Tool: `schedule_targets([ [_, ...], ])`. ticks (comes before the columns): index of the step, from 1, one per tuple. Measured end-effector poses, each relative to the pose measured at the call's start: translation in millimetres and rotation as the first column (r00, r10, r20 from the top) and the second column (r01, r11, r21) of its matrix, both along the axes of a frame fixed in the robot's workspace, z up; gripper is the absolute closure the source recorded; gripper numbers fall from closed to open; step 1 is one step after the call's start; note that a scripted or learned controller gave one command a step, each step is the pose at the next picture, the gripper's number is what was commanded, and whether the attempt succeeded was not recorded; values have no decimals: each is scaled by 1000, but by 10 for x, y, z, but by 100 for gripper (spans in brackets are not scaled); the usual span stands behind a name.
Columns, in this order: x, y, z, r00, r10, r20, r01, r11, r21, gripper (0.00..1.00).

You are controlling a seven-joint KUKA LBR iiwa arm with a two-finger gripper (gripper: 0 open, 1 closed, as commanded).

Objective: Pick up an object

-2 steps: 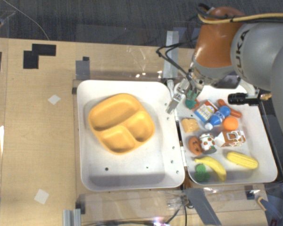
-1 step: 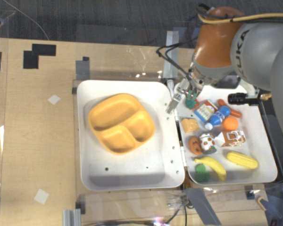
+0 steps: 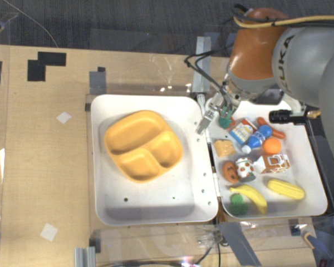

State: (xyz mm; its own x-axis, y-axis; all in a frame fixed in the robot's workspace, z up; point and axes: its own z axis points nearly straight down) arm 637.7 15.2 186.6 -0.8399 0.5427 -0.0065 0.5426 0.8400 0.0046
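Arm [image 3: 289, 43] in from the right, orange band above the wrist, wrist parked over the top-left corner of the right bin [image 3: 317, 196]. Gripper [image 3: 211, 115] angled down-left, metal fingers [image 3: 203, 124] poking across the divider between the two bins, tip just over the right rim of the left bin [image 3: 100, 166]. Finger spacing: cannot tell, too small and foreshortened to read. Nothing seen between the fingers. Small teal item [image 3: 226, 119] just beside the gripper body at the right bin's top-left; cannot tell whether touching. Left bin holding a yellow divided tray [image 3: 143, 145], three compartments, sitting tilted near the bin centre, well apart from the gripper tip. Right bin cluttered with candidate objects: white-and-red carton [image 3: 242, 131] near the top, blue bottle [image 3: 258, 138] just beside it, orange ball [image 3: 272, 146] to the right of the bottle, red sausage-like piece [image 3: 271, 128] above the ball, tan block [image 3: 224, 147] at the left wall, brown pretzel-like piece [image 3: 230, 172] below it, white-and-red spotted piece [image 3: 245, 168] beside that, brown-and-white box [image 3: 275, 163] right of centre. Along the near edge: banana [image 3: 253, 197], green broccoli-like piece [image 3: 238, 204] touching the banana, yellow corn cob [image 3: 285, 189] lying near the right. All resting in the bin, none lifted.
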Motion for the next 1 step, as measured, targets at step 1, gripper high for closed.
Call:
schedule_targets([
  [1, 0, 0, 0, 1000, 0, 0, 0, 1000, 0, 0],
])
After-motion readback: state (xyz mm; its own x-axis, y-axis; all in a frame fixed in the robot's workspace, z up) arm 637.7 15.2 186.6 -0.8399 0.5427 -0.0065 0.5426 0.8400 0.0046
